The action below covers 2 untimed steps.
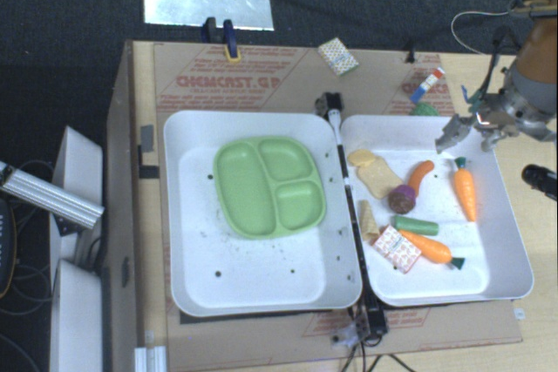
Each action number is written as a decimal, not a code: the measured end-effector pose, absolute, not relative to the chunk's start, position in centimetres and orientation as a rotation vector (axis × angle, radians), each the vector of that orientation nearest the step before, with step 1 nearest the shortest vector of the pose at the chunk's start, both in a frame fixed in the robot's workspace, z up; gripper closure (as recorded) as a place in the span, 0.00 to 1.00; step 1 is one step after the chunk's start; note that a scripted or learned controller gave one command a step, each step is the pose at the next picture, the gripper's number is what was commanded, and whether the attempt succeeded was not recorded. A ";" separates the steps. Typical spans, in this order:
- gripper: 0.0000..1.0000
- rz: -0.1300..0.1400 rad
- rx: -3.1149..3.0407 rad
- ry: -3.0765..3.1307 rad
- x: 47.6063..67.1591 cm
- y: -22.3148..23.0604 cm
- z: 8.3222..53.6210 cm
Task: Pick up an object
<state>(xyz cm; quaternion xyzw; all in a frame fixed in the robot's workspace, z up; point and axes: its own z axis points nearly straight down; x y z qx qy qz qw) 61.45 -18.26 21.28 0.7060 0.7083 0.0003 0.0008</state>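
— Where's the gripper point(467, 133)?
— Upper right of the frame, over the right bin point(506, 266), fingers spread, grasping nothing.
— And the carrot point(466, 192)?
— Just below it, lying in that bin.

Left bin point(187, 274): holds a green divided plate point(268, 186).
Bench top: a blue clamp point(229, 39) at the far edge; a small patterned block point(337, 56); possibly a red-and-blue marker point(425, 85).
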 end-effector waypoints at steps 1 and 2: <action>0.00 0.005 2.220 2.231 58.5 -19.4 10.1; 0.00 0.003 2.216 2.226 61.1 -11.5 8.4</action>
